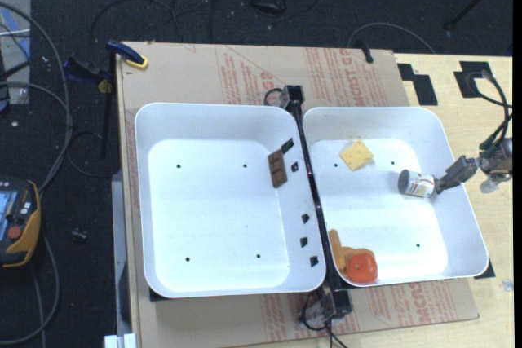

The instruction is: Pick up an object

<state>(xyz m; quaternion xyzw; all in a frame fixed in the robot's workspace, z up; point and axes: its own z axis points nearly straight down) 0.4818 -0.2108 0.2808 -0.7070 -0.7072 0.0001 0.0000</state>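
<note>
The tool (447, 178) is seen reaching in from the right over the rim of the right-hand bin (457, 155), its dark tip drawn up against a small grey-and-white cylindrical container (415, 183) that lies on its side on the bin floor. Whether the container is gripped, or merely touched, cannot be told at this slant and size, and how wide the tool stands cannot be made out either.

The pick is judged to be at the reach-and-close stage at most: the container is seen resting on the white floor, not raised, so the lift is left to be done. Two other candidates are shown untouched in the same bin: a yellow sponge-like square (356, 155) toward the far side, well apart from the tool, and an orange-red toy (359, 263) in the near left corner, hard against the divider.

In the left-hand bin (155, 200), a small brown block (277, 169) is seen leaning at the right wall. Both bins are carried on a cardboard-covered counter (212, 73).
</note>
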